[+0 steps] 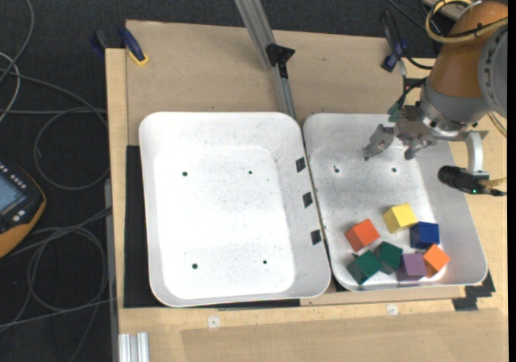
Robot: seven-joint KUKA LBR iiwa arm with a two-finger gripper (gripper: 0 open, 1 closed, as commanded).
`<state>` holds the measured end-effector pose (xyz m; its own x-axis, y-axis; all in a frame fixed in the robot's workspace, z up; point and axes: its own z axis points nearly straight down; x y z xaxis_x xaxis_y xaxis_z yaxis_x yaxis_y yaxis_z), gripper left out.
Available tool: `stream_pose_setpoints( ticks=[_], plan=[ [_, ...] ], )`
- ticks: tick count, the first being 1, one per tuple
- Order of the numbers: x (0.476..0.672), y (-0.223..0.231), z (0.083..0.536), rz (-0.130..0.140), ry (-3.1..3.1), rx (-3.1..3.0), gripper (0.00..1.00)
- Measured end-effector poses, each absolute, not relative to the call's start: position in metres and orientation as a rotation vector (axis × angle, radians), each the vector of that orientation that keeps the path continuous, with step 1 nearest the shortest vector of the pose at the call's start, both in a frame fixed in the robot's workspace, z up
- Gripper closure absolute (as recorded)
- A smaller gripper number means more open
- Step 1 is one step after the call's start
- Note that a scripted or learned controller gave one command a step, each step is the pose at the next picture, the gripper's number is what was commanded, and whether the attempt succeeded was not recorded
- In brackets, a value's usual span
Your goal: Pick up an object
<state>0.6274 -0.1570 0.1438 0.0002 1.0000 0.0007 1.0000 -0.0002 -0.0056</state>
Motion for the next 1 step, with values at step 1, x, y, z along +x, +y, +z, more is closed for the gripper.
stream_pose_setpoints(
  ticks=[1],
  plan=[
    [0.6297, -0.1565, 0.1587, -0.003, -2.224, -2.222, 1.0]
  ],
)
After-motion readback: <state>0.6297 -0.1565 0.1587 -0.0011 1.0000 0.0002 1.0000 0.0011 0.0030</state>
